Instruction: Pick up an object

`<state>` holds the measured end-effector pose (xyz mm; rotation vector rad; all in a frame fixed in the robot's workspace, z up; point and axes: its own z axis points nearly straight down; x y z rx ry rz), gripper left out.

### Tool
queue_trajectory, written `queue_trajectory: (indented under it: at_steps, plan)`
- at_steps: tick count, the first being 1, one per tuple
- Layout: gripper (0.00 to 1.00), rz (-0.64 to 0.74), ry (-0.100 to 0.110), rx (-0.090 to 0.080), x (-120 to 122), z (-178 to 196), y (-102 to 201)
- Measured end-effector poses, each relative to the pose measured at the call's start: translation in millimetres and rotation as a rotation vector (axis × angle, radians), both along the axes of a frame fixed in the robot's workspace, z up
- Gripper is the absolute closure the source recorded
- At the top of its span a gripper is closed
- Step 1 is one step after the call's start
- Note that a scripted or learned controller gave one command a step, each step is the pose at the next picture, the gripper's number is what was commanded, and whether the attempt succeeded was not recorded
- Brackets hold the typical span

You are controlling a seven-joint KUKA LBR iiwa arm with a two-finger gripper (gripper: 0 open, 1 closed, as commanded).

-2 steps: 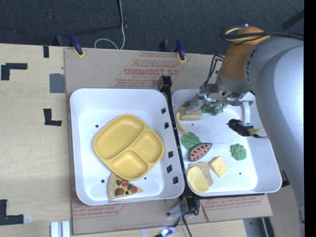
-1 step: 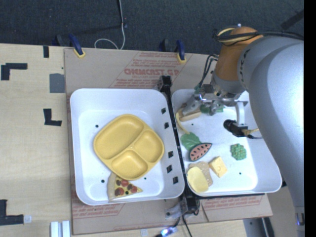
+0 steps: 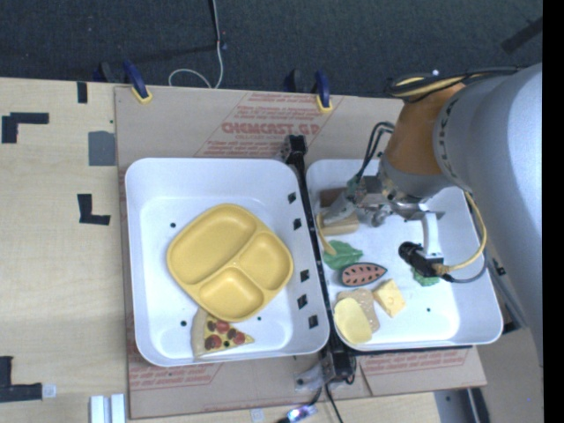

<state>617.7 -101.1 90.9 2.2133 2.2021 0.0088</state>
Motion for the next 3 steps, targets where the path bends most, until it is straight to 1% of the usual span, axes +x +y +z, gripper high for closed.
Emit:
queue_trajectory:
  at_steps: [1,2,3]
  plan:
    - [0.00,0.006,0.014,0.006,31.0,-1.4,-2.0]
    - [0.00,0.009,0.022,0.018,51.7,-2.3,-49.3]
    - [0.00,0.003,0.017,0.006,51.6,-1.7,-31.5]
